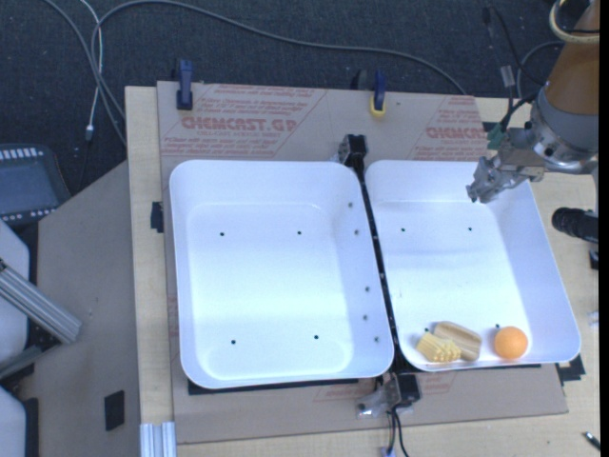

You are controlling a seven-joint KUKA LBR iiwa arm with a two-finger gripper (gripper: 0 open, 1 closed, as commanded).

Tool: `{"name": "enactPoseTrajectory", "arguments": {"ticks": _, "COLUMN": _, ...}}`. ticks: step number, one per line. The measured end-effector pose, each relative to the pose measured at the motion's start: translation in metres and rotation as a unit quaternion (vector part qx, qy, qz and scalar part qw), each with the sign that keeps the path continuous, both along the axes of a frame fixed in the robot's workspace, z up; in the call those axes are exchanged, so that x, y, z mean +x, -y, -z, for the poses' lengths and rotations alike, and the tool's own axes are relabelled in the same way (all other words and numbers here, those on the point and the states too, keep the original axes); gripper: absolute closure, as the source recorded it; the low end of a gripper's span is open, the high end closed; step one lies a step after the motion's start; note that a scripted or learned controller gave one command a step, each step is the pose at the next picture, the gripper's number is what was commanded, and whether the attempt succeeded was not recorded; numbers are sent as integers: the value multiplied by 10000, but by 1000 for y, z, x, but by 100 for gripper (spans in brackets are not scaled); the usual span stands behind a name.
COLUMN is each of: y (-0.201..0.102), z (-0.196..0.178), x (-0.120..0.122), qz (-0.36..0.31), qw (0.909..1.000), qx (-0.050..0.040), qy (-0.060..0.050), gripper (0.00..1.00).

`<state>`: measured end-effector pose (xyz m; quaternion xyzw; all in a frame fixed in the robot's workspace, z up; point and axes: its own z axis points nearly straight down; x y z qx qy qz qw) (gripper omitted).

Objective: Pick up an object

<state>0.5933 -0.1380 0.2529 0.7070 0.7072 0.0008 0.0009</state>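
Dark carpet surrounds the counter [152, 255], a pale board topped with a printed cardboard sheet that two blue clamps hold down at the upper edge. Two shallow white bins sit side by side on it: the left bin [190, 255] in the middle of the frame and the right bin [542, 255] toward the right.

Candidate objects lie along the lower edge of the right bin. An orange ball [511, 342] rests at the lower right. Just left of it, apart from the ball, lie a yellow corn-like piece [439, 348] and a tan bread-like roll [459, 334], touching each other.

Handling judgement:
- Orange ball: probably light and smooth. It is likely to roll or squirt out if pinched off-centre. Close across its widest part, straight from above.
- Corn-like piece: probably light, with a ridged surface that should give grip. Take it across the short axis.
- Roll: probably light and perhaps soft. Its contact with the corn piece leaves little room for a finger on that side.
- All three lie close to the bin's sloping wall, which may obstruct one finger.

Arm pose: the arm reaches in from the upper right of the frame, orange band above the wrist. The gripper [483, 187] hangs at the upper right area of the right bin, well apart from all three objects. No object sits between its tips; whether they are spread or closed cannot be told from this angle.
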Motion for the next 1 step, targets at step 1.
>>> {"name": "enactPoseTrajectory", "arguments": {"ticks": 1, "y": -1, "z": -96, "x": 16, "qz": 86, "qw": 10000, "qx": -5, "qy": 32, "gripper": 100}}
